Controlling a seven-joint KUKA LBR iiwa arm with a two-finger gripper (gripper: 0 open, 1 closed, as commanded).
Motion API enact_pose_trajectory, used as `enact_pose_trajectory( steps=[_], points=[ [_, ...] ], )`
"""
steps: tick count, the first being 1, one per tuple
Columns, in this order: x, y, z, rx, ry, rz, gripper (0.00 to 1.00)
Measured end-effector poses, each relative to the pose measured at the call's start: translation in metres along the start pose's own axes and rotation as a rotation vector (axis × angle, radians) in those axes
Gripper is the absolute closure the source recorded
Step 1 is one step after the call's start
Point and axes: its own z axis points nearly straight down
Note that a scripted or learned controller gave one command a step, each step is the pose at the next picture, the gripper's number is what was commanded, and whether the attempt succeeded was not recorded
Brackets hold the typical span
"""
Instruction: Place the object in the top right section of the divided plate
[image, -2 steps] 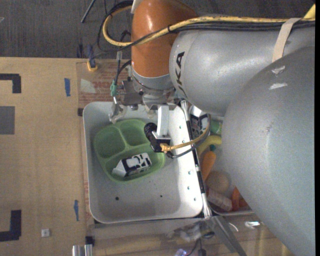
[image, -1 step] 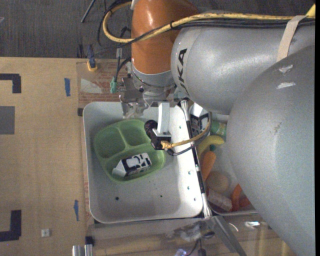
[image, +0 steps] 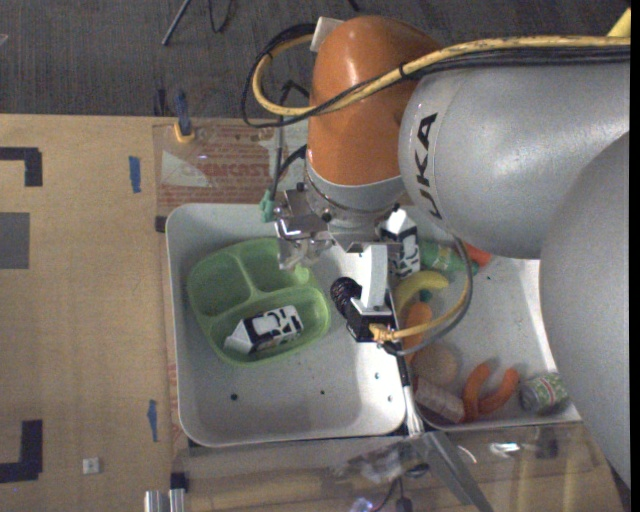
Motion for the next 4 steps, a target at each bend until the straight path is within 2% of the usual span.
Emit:
enact_pose_trajectory(
  steps=[1, 2, 3, 4],
  points=[
    [0.021, -0.067, 0.047, 0.002, 0.001, -0.173, 1.0],
    [0.003, -0.057, -0.047, -0.003, 0.0, -0.263, 1.0],
    [0.024, -0.077, -0.012, 0.001, 0.001, -0.345, 1.0],
    [-0.083, -0.073, 0.025, 0.0, 0.0, -0.358, 1.0]
  ],
)
